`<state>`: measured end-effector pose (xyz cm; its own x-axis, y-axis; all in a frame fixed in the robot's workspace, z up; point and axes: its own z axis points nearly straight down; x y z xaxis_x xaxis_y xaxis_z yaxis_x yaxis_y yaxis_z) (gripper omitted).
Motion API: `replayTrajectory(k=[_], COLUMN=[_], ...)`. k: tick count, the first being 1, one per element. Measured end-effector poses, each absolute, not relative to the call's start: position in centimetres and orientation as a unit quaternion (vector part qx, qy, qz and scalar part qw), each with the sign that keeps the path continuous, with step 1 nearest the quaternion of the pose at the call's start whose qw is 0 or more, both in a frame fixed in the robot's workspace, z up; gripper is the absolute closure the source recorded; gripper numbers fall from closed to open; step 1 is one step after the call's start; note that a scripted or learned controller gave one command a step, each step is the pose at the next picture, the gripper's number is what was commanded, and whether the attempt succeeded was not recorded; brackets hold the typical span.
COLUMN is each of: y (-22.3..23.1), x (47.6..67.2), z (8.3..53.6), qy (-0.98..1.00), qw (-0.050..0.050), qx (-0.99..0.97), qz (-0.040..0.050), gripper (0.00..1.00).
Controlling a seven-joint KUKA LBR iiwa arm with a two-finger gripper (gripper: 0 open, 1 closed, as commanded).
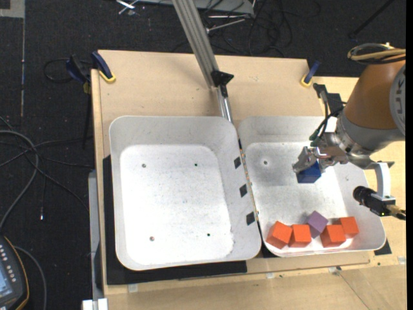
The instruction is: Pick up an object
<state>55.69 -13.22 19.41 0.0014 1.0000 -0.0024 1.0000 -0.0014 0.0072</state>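
tool (307, 166) gripping blue block (310, 173), right bin (284, 129)

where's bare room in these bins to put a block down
The left bin floor is bare. In the right bin, the far-left floor is free. The near edge is crowded by orange blocks and a purple block; the hand hangs over a blue block.

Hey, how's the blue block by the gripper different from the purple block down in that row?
The blue block is blue and sits right at the gripper, apart from the others; the purple block is lilac and wedged among the orange blocks at the bin's near edge. The blue block is partly hidden by the gripper; the purple block shows fully. Both are small cubes in the right bin.
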Motion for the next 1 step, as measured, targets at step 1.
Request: replayTrajectory(k=[1], y=[-4.94], x=[57.76], z=[19.50], qy=[0.711], qw=[0.000], qx=[0.703], qz=[0.0015], gripper=[1.00])
